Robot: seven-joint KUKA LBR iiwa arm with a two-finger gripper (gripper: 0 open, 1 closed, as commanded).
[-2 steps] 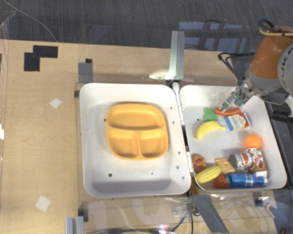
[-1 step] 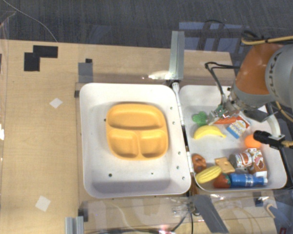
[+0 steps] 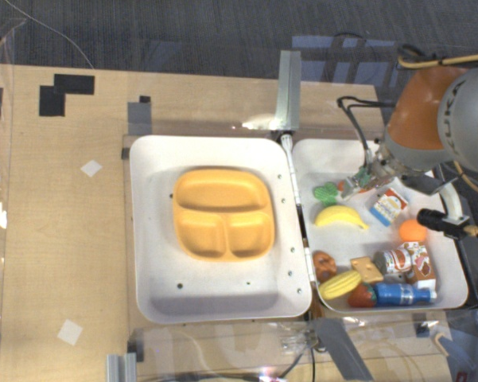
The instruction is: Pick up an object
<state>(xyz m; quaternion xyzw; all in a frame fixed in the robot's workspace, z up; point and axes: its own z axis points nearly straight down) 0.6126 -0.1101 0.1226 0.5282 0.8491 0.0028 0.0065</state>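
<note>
The robot's gripper hangs low over the right bin, just beside a green toy and above a banana; whether it is spread or pressed together cannot be told. A yellow divided tray sits in the left bin.

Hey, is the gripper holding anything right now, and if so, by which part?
It cannot be told. The gripper sits low in the right bin, just beside the green toy and above the banana, but nothing is visibly between its fingertips.
</note>
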